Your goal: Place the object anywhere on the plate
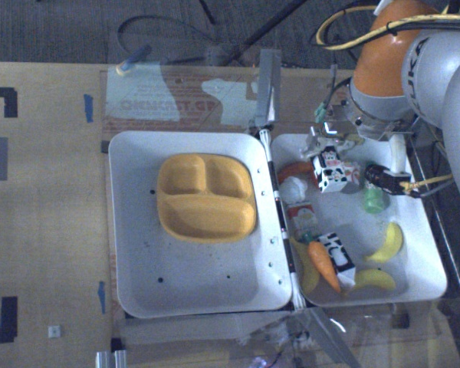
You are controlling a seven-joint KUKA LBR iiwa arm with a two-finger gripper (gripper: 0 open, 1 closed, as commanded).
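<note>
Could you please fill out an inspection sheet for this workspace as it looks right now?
Surface: wooden bench with blue tape marks, bearing a left bin and a right bin.
Job's things: yellow divided plate in the left bin, nothing on it.
Clutter: right bin holds a carrot, two bananas, a green item, a white ball and a black-and-white box.
Gripper: gripper over the right bin's far end, by a cow-patterned item; grasp unclear.
Cables: yellow cable looping over the arm.
Surroundings: dark carpet, tripod legs.
</note>
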